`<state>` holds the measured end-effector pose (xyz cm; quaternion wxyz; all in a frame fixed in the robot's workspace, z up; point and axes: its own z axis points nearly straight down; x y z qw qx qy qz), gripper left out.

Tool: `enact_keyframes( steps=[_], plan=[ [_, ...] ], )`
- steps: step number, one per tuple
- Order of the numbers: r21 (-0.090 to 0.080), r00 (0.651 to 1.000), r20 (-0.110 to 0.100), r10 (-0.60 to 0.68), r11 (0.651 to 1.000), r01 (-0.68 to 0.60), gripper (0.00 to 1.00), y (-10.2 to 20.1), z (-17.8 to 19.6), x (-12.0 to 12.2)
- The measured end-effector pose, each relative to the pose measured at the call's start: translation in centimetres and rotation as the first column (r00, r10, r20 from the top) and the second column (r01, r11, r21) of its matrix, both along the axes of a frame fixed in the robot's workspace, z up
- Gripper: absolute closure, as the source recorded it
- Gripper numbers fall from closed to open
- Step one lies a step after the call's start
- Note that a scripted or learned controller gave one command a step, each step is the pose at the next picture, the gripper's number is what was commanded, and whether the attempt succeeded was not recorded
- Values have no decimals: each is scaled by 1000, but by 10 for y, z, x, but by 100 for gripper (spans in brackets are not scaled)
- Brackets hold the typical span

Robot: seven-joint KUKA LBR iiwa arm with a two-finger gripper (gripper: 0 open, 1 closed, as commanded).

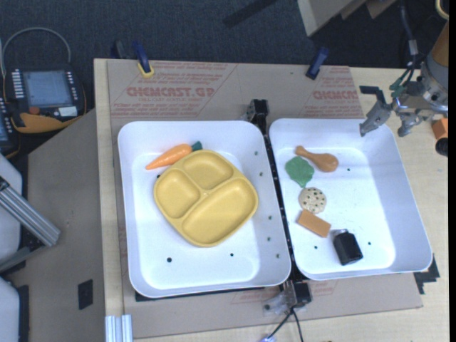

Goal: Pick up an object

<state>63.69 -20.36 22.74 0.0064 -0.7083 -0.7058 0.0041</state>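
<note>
1. Nearest the camera, in the right bin [399, 191], a black block [348, 248] lies by the front wall, with an orange-brown piece [313, 224] just beside it.
2. Further back sit a speckled cookie [312, 199], a green leaf-shaped piece [299, 170] and a toy drumstick [318, 159], close together along the bin's left side.
3. The left bin [135, 212] holds a yellow divided plate [205, 198] with a toy carrot [169, 156] touching its far edge.
4. The gripper [388, 117] hangs over the right bin's far right corner, fingers spread, nothing between them.
5. I judge this the approach step: no object is chosen yet. The next move calls for travelling left over one piece, then descending.
6. The bins rest on a cardboard-covered bench [107, 155]; beyond lies dark carpet and, far left, a control pendant [44, 95].
</note>
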Motion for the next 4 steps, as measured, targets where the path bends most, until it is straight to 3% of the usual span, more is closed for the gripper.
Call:
enact_keyframes(
  steps=[1, 2, 4],
  plan=[
    [-3, 1000, 14, 4, 1000, -4, 0, 1, 9, 3],
    [-3, 1000, 10, 3, 1000, -3, 0, -2, -39, -6],
    [-3, 1000, 12, 5, 1000, -5, 0, 5, -123, 1]
  ],
)
